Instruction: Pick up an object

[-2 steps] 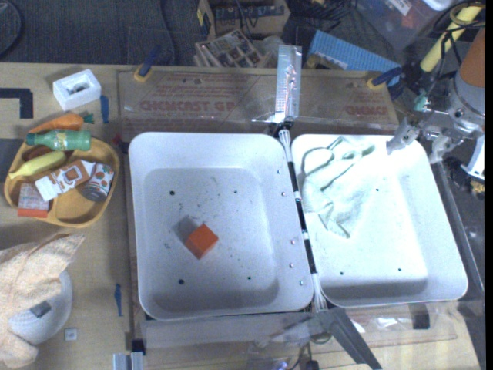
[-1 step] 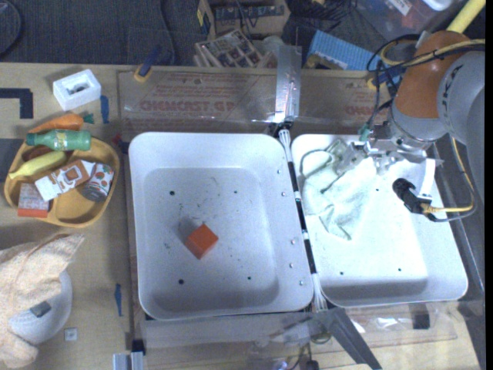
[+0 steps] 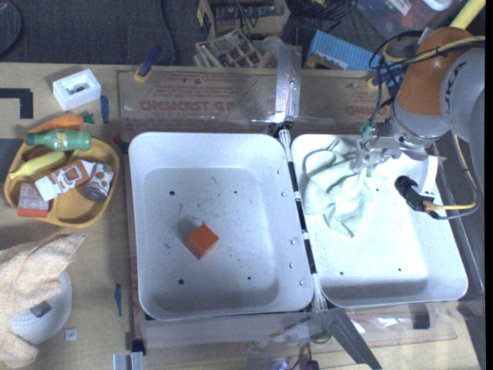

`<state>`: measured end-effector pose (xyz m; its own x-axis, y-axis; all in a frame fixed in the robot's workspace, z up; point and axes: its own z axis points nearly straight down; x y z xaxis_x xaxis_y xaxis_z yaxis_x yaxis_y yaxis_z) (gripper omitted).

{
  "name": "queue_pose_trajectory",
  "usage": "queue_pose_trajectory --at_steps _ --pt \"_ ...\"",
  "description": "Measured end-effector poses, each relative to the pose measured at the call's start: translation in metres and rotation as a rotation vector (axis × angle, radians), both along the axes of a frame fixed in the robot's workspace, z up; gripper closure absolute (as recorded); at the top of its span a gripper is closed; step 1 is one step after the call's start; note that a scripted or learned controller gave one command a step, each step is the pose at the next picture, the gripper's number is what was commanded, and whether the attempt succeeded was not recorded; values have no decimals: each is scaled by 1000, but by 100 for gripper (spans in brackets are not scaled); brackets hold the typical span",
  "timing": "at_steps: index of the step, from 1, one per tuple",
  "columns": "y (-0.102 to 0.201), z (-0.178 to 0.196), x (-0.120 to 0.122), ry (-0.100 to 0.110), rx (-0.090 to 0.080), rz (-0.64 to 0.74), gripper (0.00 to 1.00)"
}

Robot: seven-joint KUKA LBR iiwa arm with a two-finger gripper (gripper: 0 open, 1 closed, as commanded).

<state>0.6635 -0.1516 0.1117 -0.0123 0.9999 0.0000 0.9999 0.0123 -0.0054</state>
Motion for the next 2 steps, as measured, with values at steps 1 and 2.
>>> queue_pose_trajectory --at_steps 1,2 --pt "0 0 0 -1 0 0 0" --pt "-72 19 4 -6 -1 9 0"
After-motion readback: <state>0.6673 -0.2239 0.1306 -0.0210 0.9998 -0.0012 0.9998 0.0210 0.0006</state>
